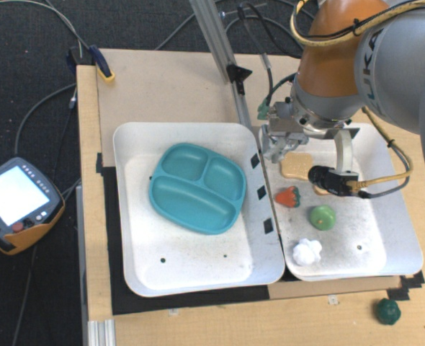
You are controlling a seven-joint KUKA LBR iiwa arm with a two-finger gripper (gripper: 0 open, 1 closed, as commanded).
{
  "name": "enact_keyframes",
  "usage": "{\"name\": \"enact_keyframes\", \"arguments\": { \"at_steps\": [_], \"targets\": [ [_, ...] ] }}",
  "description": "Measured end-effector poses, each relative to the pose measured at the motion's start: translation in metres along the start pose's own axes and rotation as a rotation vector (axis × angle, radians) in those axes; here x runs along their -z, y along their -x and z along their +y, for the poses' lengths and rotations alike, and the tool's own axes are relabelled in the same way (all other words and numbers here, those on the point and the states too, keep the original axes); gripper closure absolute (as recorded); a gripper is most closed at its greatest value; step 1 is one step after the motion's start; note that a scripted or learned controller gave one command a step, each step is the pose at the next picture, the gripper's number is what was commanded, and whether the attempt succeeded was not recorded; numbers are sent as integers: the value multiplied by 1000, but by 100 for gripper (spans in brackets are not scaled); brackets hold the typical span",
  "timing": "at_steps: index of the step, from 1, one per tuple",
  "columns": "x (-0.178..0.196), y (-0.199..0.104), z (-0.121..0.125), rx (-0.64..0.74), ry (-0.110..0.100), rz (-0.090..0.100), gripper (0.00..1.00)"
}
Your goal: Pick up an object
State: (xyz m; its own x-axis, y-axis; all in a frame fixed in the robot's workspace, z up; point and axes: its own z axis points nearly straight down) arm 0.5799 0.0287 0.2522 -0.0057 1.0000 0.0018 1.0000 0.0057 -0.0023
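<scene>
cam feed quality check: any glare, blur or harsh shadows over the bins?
Camera view: light is even and shadows soft; the left bin looks bright but keeps its surface detail; the teal plate is sharp; the arm, close to the lens, looks slightly soft; the pendant screen is blown out white.

Right bin [400, 245] holds four small objects. Tan flat piece [296, 167], perhaps toast, near bin's upper left. Red strawberry-like item [288, 197] just below it. Green round fruit [323, 217] near centre. White crumpled lump [307, 251] near front edge.
</scene>
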Motion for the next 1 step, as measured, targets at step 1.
{"name": "enact_keyframes", "arguments": {
  "at_steps": [1],
  "targets": [
    [-21,-56,12,0,1,-1,100]
  ]
}}
